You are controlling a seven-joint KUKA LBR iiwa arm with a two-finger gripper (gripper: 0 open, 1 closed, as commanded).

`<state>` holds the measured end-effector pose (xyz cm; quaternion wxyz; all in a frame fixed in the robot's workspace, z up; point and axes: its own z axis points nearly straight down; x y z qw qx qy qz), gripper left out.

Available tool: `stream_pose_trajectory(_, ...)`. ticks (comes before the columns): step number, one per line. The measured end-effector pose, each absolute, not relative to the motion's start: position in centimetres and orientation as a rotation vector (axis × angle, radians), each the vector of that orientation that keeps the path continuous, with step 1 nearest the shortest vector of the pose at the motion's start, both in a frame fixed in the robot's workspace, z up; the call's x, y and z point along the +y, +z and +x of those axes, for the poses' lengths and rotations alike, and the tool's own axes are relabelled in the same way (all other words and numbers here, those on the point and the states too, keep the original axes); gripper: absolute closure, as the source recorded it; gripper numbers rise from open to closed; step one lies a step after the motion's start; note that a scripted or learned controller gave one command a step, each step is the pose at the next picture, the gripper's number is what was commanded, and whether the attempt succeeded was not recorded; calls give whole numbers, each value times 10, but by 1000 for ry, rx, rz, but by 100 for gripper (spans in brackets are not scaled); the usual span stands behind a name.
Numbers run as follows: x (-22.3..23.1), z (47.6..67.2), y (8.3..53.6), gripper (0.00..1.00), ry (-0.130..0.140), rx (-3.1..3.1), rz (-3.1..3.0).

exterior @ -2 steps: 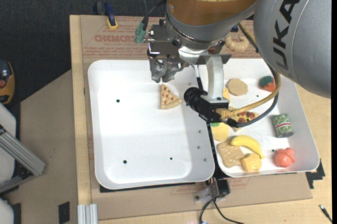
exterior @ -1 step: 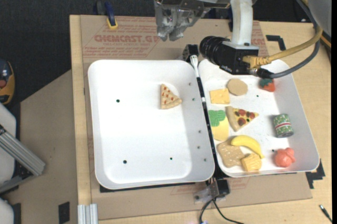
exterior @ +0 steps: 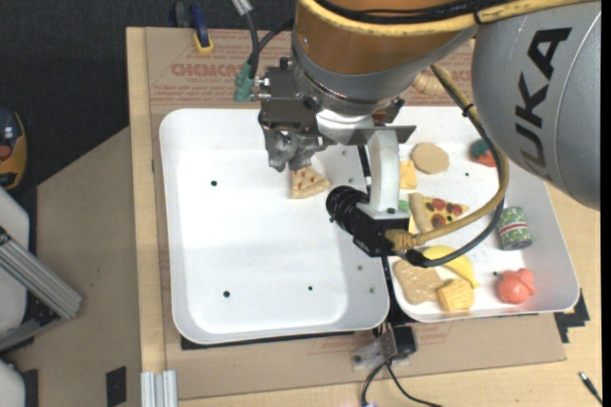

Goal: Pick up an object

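Note:
A small toy pizza slice (exterior: 307, 182) lies in the left bin (exterior: 220, 233), near its far right part. My gripper (exterior: 286, 153) hangs just above and to the left of the slice, under the big orange band of the arm. The gripper's dark body hides the slice's far edge, and I cannot make out whether it touches the slice. Nothing shows held in it.
The right bin (exterior: 558, 276) holds several toy foods: a tan round cookie (exterior: 430, 158), another pizza slice (exterior: 436, 209), a green can (exterior: 514, 227), a red tomato (exterior: 516, 286), a banana (exterior: 442, 254) and a cheese wedge (exterior: 455, 296). Black cabling (exterior: 358, 222) hangs over the divide between the bins.

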<state>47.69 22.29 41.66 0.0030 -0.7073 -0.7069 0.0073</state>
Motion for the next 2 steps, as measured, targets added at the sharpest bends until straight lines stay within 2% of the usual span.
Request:
stream_pose_trajectory(1, 225, 505, 534, 100, -23, -2227, -2224)
stream_pose_trajectory(2, 224, 513, 376, 100, 21, -2215, -2220)
